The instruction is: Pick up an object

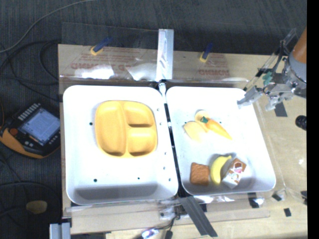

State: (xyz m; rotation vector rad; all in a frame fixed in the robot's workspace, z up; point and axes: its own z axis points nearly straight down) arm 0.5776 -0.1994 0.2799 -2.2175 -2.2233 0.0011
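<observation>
So far nothing is lifted: every candidate object lies in the right bin (pixel 259 133). You have a carrot (pixel 217 127) and a pale food piece (pixel 193 130) just beside it near the bin's middle. Along the near wall sit a brown cracker-like piece (pixel 199 174), a banana (pixel 218 168) touching it, and a small printed carton (pixel 235 172) leaning against the banana.

Your hand (pixel 266 94) hangs above the far right corner of that bin, well apart from all of these. You cannot tell from this view whether it is open or closed; nothing shows in its grip. By my judgement the whole pick remains: choose a target, travel over it, descend, close and lift. The carrot pair is nearer to the hand; the cluster by the near wall is crowded, which could spoil a grasp.

In the left bin (pixel 75 133) rests a yellow divided tray (pixel 125 128). Both bins stand on a pale wooden worktop (pixel 289 148), with clear plastic sheeting (pixel 114 59) clipped behind them. Beyond lie dark carpet (pixel 30 14), loose cables and a control pendant (pixel 31 128) on the floor.
</observation>
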